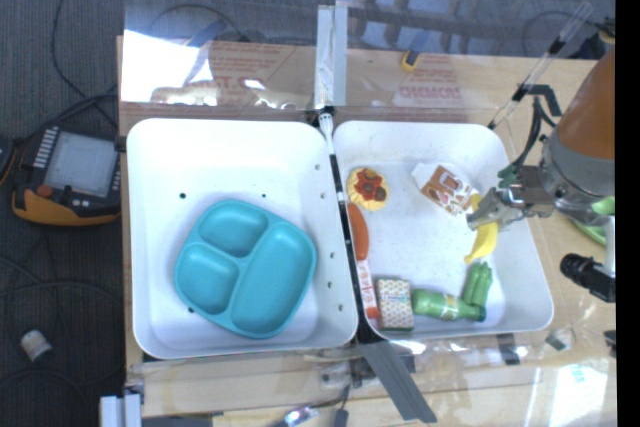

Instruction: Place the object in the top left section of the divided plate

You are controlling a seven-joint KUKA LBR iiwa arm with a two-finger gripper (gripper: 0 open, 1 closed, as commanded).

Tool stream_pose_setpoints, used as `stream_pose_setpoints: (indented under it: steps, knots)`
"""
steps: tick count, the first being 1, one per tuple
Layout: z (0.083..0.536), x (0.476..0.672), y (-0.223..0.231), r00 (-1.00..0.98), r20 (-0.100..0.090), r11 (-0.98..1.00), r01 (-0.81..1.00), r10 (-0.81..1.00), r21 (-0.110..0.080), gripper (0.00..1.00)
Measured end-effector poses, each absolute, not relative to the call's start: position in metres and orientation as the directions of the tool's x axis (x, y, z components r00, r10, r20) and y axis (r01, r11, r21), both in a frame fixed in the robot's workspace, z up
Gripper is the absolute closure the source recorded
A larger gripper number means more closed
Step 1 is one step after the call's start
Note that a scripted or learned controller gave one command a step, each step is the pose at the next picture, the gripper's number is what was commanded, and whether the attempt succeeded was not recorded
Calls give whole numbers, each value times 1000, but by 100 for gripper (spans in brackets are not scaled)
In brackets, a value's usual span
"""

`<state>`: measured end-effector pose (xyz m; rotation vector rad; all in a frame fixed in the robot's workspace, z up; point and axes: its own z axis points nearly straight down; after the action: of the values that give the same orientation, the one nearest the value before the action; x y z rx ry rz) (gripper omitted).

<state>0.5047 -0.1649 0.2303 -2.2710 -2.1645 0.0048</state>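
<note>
**A:** What can't you make out from the overhead camera?

**B:** My gripper [492,212] is the main trouble. It sits at the right side of the frame, over the right bin [520,315], and it is small and dark there. I cannot tell whether it is spread or pressed together. A yellow banana [483,242] lies right at its tip, but I cannot say whether it is pinched or only lying under it. My arm [590,130] is cut off by the right edge of the frame.

**A:** Anything else unclear?

**B:** The white packet [447,188] with orange print, just left of my gripper, is too small to read. The orange carrot [359,231] lies hard against the wall between the bins, partly hidden by it.

**A:** And the plate?

**B:** The divided plate [246,265] is turquoise, rounded, and lies turned at an angle in the lower middle of the left bin [160,155]. It has two small sections toward the upper left and one large one toward the lower right.

**A:** The rest of the right bin?

**B:** A small pizza toy [368,187] at upper left, a patterned box [394,303] at the bottom, a green bottle [447,306] lying beside it, and another green piece [478,283] standing near the banana's lower end.
</note>
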Motion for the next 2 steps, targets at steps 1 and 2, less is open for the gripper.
stream_pose_setpoints:
  steps: [1,2]
  knots:
    - [93,486,-107,96,0,-96,995,995,-1,100]
    - [89,490,-141,228,11,-228,974,974,7,100]
